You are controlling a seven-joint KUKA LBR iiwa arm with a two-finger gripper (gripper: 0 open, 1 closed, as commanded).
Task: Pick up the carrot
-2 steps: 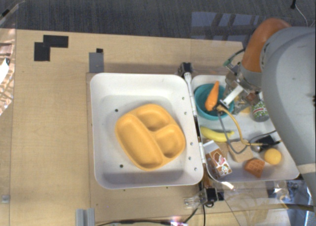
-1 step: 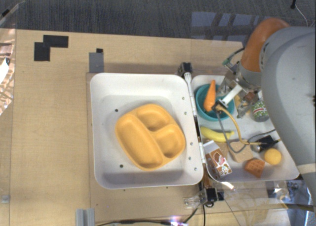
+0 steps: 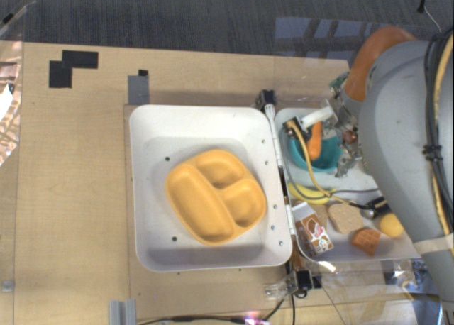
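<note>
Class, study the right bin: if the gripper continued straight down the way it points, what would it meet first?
Probably the carrot lying in the teal bowl beneath the gripper; depth is hard to judge from this slanted view.

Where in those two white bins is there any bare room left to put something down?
The left bin has bare floor all around the yellow divided plate. The right bin is crowded: carrot in a teal bowl, banana, waffle, with the arm overhead.

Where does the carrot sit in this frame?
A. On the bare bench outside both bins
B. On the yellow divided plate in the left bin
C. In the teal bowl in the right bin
C: the orange carrot lies in the teal bowl in the right bin, by the gripper.
</note>
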